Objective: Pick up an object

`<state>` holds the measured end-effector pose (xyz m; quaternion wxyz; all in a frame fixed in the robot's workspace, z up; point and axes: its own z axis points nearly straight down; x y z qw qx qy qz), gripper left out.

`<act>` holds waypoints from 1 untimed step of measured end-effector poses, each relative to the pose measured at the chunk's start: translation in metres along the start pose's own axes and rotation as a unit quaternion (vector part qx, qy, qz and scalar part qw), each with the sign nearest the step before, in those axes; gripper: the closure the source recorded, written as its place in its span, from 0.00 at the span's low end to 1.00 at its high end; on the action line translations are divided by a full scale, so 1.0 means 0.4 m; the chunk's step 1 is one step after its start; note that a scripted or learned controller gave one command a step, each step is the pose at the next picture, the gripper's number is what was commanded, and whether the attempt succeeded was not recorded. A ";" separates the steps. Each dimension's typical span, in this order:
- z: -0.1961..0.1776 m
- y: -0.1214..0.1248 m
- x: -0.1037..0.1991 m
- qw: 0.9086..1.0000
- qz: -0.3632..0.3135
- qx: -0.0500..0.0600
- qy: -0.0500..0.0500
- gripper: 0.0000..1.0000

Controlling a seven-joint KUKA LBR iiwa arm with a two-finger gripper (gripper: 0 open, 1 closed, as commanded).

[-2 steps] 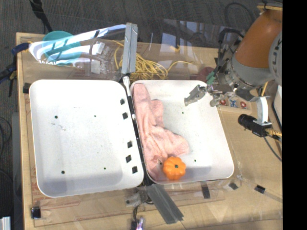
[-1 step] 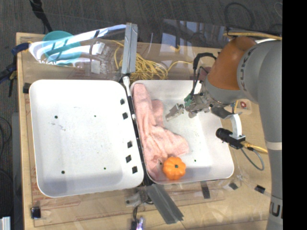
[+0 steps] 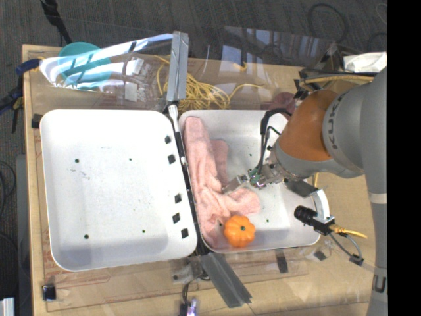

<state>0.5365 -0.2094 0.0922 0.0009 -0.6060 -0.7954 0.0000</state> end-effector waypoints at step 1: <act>-0.027 0.003 0.000 1.000 -0.003 0.000 0.000 1.00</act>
